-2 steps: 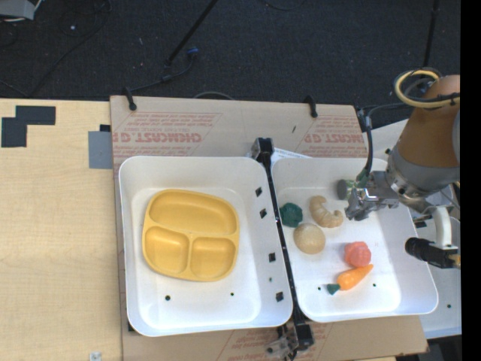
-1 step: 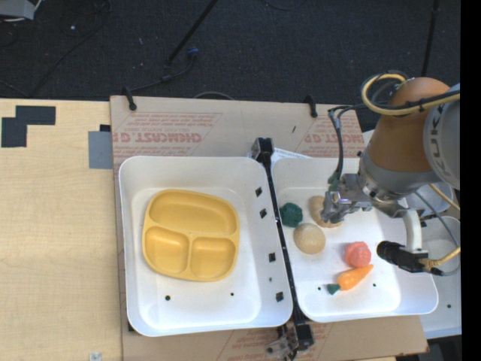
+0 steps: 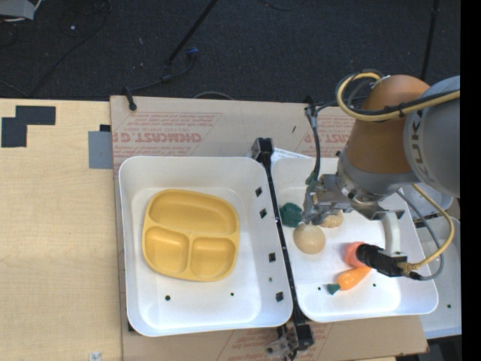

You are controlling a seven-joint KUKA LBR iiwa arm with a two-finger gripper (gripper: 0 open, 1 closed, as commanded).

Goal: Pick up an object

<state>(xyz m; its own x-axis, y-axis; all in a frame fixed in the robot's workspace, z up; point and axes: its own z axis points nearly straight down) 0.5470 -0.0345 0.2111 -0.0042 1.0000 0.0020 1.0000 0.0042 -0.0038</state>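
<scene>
My gripper (image 3: pixel 321 210) hangs low over the far left part of the right bin (image 3: pixel 421 299), under the grey and orange wrist. Just left of it lies a dark green object (image 3: pixel 291 214). A beige ball (image 3: pixel 309 240) sits directly in front of it, and a smaller beige piece (image 3: pixel 332 219) lies beside the gripper's right side. Further right are a red-orange object (image 3: pixel 352 252) and an orange carrot (image 3: pixel 353 278) with a green tip. I see nothing held between the fingers.
The left bin (image 3: pixel 135 299) holds a yellow divided tray (image 3: pixel 192 233). A black-clipped divider (image 3: pixel 274 232) runs between the two bins. The arm and its cables cover the right bin's far right corner.
</scene>
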